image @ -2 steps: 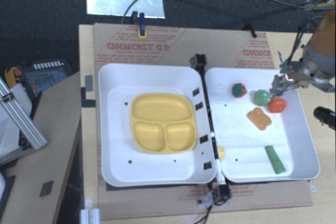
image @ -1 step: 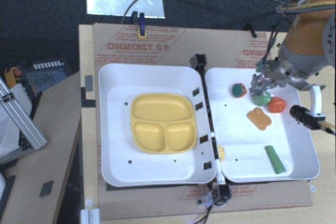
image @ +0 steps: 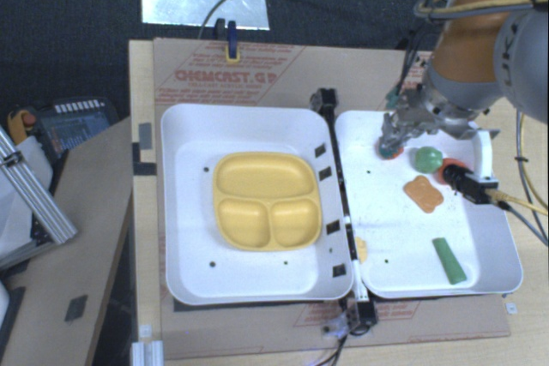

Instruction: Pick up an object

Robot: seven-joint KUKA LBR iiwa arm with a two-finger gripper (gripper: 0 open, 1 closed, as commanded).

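The arm reached in from the right over the right bin [image: 506, 266], its gripper [image: 392, 143] lowered near that bin's upper left part. A small reddish object [image: 391, 152] sat right at the gripper's tip, touching or just under it; whether the gripper was open or closed, or had hold of that object, could not be told from this slanted view. Just to the right lay a green round object [image: 427, 158], with an orange flat piece [image: 424, 194] below it and a red object [image: 449, 171] beside it. A green elongated block [image: 449, 261] lay well apart, toward the bin's lower right. The left bin [image: 184, 210] held a yellow divided tray [image: 266, 200].
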